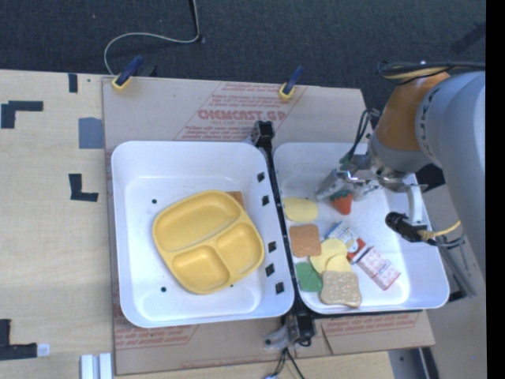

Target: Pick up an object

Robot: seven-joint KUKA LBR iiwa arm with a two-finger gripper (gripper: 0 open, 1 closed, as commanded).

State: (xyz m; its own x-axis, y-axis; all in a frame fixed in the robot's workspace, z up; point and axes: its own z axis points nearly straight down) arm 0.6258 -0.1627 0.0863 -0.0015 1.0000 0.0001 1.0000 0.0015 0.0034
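— Looks like a robotics lab to me.
— Agreed: brown cardboard sheet [237,113] clamped to a pale wooden bench [47,235], black tape marks [20,113], loose black cable [189,10] over dark carpet [316,22].

A cardboard sheet [229,113] printed with red lettering lies under the two bins, held along its far edge by two clamps with blue handles [126,73] and [291,82]. It rests on a pale wooden bench [47,235] marked with dark tape pieces [20,113]. A thin black cable [154,39] loops over the dark grey floor [316,22] beyond. A black strip with small clips [272,212] runs between the bins; what hangs at its near end is hard to tell.
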